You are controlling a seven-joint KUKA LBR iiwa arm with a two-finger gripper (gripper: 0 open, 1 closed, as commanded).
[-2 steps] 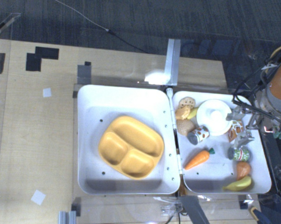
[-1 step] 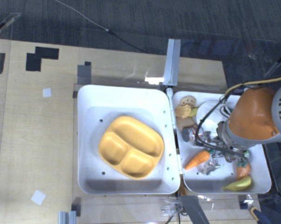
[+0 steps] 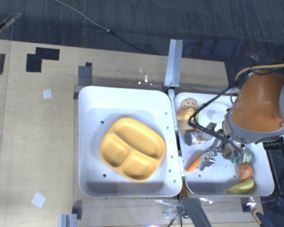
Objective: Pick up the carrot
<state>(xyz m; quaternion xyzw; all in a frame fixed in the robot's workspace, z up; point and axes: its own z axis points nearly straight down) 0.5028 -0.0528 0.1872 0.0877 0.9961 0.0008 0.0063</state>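
Over the right bin we see the grey arm with its orange band leaning in from the right, and its gripper hangs low above the bin's floor. Just to the left of the fingertips lies the carrot, a small orange piece slanting up to the right, near the bin's left wall. The gripper's tip sits right at the carrot's right end, close enough that we cannot tell whether they touch. The carrot looks to be resting on the bin floor beside the fingers rather than between them. Whether the claw is spread or pressed together we cannot tell, since the metal parts blur into one another from this angle.

Elsewhere in that bin we see a yellow banana along the lower edge, a reddish-orange piece just above it, and a tan perforated item near the upper left corner. The left bin holds a yellow divided dish, well apart from the gripper.
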